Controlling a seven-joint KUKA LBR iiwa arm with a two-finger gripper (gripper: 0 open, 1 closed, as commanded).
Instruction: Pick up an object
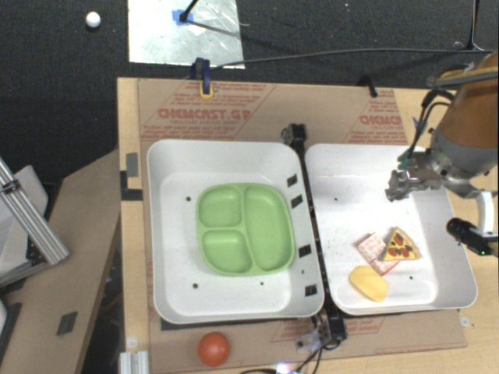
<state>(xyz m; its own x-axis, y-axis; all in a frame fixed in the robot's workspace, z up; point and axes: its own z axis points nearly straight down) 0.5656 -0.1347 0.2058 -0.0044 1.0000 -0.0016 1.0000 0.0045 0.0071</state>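
The right bin (343, 209) holds three small things near its front: a pizza-slice toy (402, 245), a pink and white block (373, 249) just left of it, and a yellow oval piece (368, 283) in front. My gripper (402, 182) hangs over the right bin's back right part, above and behind the pizza slice, apart from all three. Nothing shows between its fingers. The arm comes in from the right edge.
The left bin (168, 209) holds a green three-compartment tray (244, 228). A red-orange ball (213, 348) lies on the bench in front of the left bin. A black clip (295, 135) sits at the back where the bins meet.
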